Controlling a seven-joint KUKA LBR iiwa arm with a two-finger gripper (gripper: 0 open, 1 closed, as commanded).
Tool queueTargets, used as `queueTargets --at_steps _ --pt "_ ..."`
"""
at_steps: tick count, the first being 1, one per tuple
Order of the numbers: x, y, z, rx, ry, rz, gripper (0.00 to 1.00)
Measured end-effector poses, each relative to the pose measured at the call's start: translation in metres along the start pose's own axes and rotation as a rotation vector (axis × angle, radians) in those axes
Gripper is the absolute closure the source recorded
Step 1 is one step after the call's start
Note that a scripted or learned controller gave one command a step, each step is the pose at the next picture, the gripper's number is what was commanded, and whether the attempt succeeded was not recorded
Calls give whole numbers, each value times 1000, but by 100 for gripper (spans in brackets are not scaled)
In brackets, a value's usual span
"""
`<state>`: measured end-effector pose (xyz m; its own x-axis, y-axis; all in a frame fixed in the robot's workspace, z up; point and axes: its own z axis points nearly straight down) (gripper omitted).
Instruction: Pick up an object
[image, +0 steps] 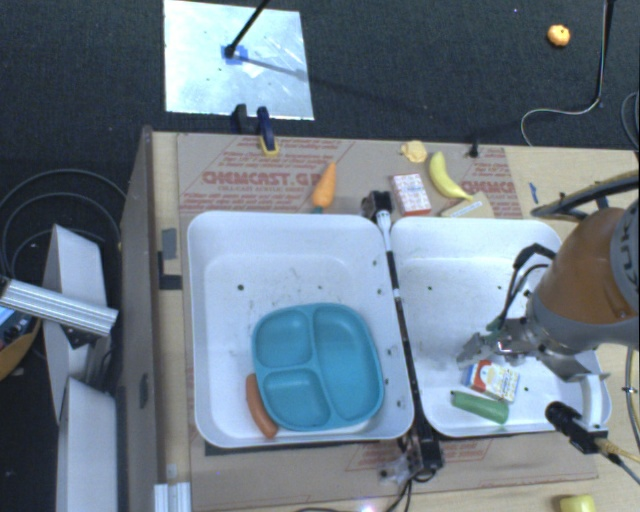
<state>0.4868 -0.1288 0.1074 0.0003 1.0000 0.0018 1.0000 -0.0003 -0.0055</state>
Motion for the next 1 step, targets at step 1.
queueTargets --at_steps 1 --pt "0 4 -14 -10 -2 -3 100"
